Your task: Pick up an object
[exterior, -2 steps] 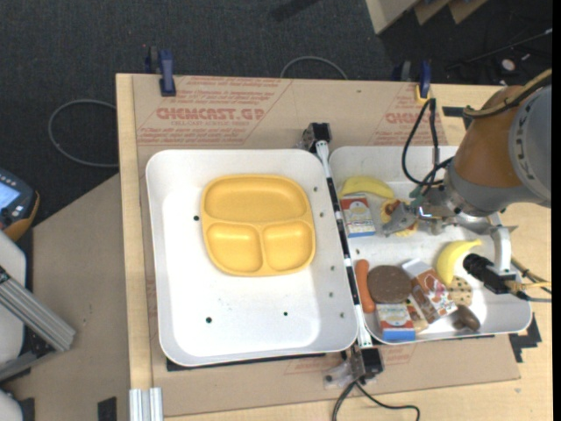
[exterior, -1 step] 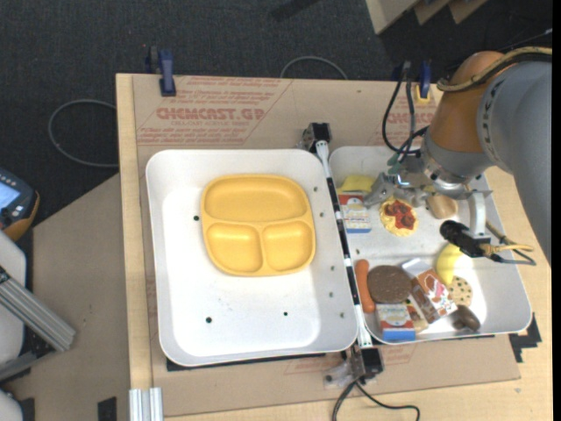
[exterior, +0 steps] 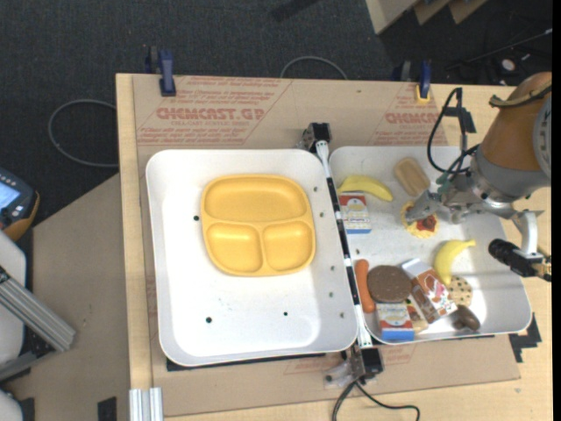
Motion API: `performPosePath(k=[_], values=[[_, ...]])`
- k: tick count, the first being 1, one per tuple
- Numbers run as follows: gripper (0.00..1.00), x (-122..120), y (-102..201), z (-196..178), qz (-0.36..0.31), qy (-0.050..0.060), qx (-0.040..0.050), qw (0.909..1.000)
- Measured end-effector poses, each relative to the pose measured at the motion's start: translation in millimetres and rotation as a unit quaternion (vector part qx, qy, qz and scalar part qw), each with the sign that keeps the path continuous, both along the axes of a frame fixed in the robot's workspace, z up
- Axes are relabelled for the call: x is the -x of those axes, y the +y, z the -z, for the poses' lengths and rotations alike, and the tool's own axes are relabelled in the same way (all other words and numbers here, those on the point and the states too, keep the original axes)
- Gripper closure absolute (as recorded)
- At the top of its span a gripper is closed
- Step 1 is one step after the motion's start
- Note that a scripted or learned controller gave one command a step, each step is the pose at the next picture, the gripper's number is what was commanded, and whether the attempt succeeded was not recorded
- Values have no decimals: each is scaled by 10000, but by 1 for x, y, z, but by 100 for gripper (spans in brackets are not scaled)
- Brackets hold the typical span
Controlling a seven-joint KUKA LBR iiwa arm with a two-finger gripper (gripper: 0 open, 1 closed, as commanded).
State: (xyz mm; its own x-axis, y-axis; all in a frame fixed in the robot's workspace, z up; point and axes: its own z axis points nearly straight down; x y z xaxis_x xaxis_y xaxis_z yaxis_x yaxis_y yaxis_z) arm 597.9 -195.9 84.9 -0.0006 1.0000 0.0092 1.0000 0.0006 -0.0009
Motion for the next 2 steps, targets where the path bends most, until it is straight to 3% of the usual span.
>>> performPosePath(k=[1,2], values=[[0,-59,48,0,-30,-34,47,10000],[100,-57,44,-11,-8,-31,57,10000]])
